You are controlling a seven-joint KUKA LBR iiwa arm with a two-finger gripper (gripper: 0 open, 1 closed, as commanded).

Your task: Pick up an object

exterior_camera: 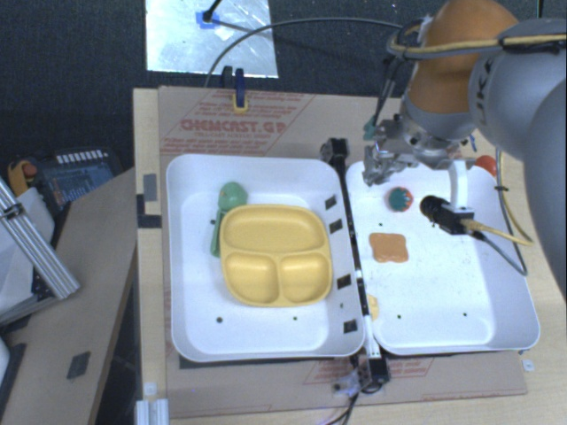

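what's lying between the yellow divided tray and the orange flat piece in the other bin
In the camera view, the bins' meeting walls with black clips lie between the yellow tray and the orange piece.

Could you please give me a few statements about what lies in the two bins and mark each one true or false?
1. The yellow divided tray lies in the left bin. True.
2. A green utensil pokes out from behind the tray's far left corner. True.
3. The toast-like piece rests on the yellow tray. False: it lies on the floor of the right bin.
4. The small teal and red ball sits in the left bin. False: it sits in the right bin, near the gripper.
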